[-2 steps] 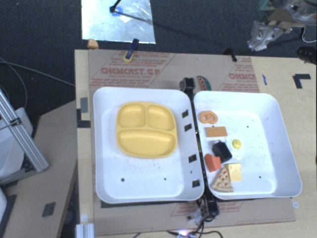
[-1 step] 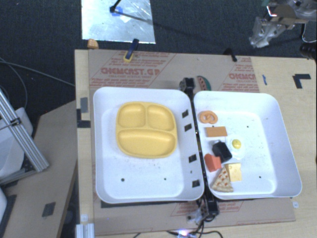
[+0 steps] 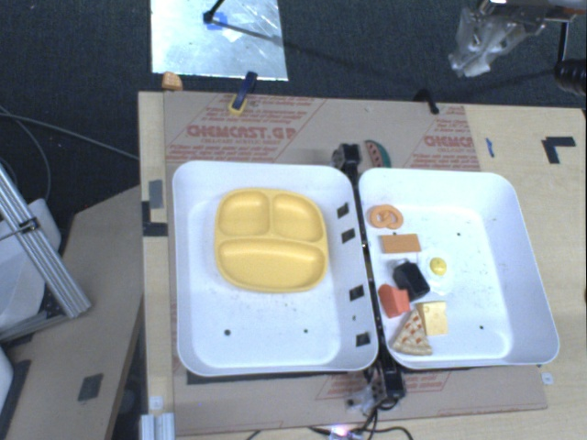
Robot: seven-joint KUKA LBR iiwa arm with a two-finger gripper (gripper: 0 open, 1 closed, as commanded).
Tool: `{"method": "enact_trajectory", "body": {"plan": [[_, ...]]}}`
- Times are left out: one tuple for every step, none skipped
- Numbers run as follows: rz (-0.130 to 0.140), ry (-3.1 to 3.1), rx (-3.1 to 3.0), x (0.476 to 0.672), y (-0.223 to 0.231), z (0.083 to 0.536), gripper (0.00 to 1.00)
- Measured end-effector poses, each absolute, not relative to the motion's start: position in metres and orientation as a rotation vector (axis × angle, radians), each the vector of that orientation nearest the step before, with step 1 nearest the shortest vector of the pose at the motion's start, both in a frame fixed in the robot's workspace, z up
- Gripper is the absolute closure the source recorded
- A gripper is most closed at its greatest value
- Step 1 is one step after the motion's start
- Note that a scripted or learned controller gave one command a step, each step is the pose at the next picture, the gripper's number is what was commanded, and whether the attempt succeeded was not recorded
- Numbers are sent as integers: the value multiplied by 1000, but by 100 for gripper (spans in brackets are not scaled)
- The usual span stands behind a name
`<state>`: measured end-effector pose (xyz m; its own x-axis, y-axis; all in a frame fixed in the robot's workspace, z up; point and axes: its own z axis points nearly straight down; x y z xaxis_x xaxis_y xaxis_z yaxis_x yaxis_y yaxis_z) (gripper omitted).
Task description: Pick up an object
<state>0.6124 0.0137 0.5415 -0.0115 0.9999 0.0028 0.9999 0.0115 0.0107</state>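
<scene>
Several small toy foods lie along the left side of the right bin [image 3: 514, 246]: a pretzel [image 3: 385, 216], a brown cracker [image 3: 400, 243], a fried egg [image 3: 437, 268], a black piece [image 3: 411, 279], a red block [image 3: 393, 300], a cheese square [image 3: 433, 318] and a pizza slice [image 3: 412, 335]. My gripper [image 3: 477, 49] hangs high at the upper right, beyond the bench's far edge and well away from the bins. Nothing shows between its fingers.
The left bin [image 3: 197, 319] holds a yellow divided plate [image 3: 271, 239]. A shiny metal sheet [image 3: 218, 24] lies on the floor beyond the bench. An aluminium frame [image 3: 37, 246] stands at the left. Clips [image 3: 349, 157] join the bins at the divider.
</scene>
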Motion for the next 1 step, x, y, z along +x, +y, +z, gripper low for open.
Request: {"method": "enact_trajectory", "body": {"plan": [[-7, 2219, 2228, 586, -45, 465, 100]]}}
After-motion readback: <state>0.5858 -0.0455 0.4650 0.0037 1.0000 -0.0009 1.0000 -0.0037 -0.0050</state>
